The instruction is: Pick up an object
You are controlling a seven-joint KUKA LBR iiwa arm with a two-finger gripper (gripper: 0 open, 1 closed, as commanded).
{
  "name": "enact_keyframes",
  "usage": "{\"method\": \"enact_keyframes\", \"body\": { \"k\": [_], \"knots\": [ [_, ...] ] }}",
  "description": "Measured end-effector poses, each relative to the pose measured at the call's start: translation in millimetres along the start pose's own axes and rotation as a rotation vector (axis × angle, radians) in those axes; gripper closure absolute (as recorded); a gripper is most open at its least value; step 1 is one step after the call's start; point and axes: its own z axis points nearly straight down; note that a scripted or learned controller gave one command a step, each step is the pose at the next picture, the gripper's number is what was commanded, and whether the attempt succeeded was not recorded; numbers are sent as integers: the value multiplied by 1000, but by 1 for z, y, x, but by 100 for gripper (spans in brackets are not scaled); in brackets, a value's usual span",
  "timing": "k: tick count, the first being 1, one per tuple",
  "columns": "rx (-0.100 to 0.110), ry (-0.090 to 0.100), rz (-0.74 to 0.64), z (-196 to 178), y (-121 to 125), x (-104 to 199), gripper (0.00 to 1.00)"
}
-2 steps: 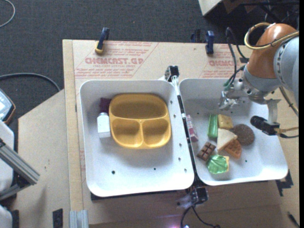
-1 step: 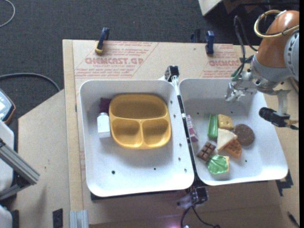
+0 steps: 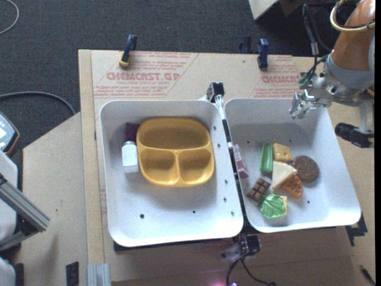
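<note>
Arm: we see the grey KUKA arm with its orange band entering at the right, cut off by the frame's edge.
Gripper: the gripper (image 3: 302,105) hangs over the far rim of the right bin (image 3: 342,177); it is small and blurred, and we cannot tell how it is set, nor do we see anything in it.
Right bin contents: a cluster of toy foods lies in the near middle, well apart from the gripper. We make out a green oblong piece (image 3: 266,158), a yellow block (image 3: 282,153), a round brown cookie (image 3: 306,168), a pale wedge (image 3: 282,173) resting against an orange waffle-textured piece (image 3: 292,186), a ridged chocolate bar (image 3: 258,189), and a green leafy piece (image 3: 273,207).
Hard to read: a pinkish strip (image 3: 239,161) lies against the bin's left wall, perhaps a wrapper.
Left bin: the left bin (image 3: 113,189) holds a smooth yellow three-compartment tray (image 3: 175,151).
Beside the tray: a small white bottle (image 3: 130,157) touches its left edge, with a dark purple object (image 3: 131,130), partly hidden, just beyond.
Bench: brown printed cardboard (image 3: 149,73) with clamps at its far edge.
</note>
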Motion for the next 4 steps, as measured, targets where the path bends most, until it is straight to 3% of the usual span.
{"method": "enact_keyframes", "body": {
  "k": [1, 2, 3, 4],
  "knots": [
    [0, 0, -1, -43, 2, -1, 100],
    [3, 3, -6, -51, 10, 59, 100],
    [4, 2, -3, -48, 21, 87, 100],
    [10, 3, 1, -49, 10, 85, 100]
  ]
}}
